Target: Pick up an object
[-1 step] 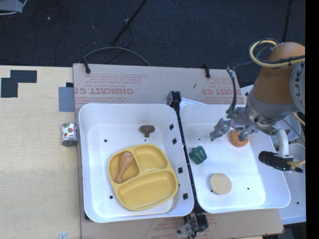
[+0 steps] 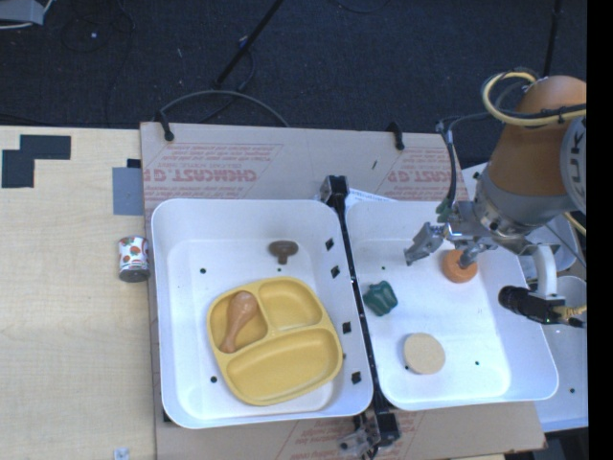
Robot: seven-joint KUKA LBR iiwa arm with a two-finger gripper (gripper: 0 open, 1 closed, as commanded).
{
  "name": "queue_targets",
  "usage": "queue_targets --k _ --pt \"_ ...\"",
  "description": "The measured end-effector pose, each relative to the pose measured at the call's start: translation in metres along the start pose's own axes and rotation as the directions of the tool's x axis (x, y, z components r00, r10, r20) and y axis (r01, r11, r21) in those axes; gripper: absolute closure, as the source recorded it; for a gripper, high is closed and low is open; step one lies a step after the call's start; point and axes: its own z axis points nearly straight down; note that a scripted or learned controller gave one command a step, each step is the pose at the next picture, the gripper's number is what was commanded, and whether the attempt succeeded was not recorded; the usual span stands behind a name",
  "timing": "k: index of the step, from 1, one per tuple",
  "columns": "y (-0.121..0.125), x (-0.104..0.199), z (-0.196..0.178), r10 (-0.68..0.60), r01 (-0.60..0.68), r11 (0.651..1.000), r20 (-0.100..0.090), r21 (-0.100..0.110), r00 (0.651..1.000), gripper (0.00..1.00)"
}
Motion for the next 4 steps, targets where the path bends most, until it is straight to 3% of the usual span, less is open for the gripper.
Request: queue_targets --k 1,2,3,4 --pt "0.002 0.002 0.064 0.001 -0.001 1.000 -0.001 0.005 1.000 0.00" --pt "0.005 0.006 0.099 0.003 -0.003 1.000 0.003 -0.017 1.000 0.00" --pt "0.001 0.005 0.107 0.005 -0.005 1.000 0.000 -0.001 1.000 0.00" --pt "0.000 0.004 0.098 0.010 -0.010 1.000 0.000 0.001 1.000 1.00"
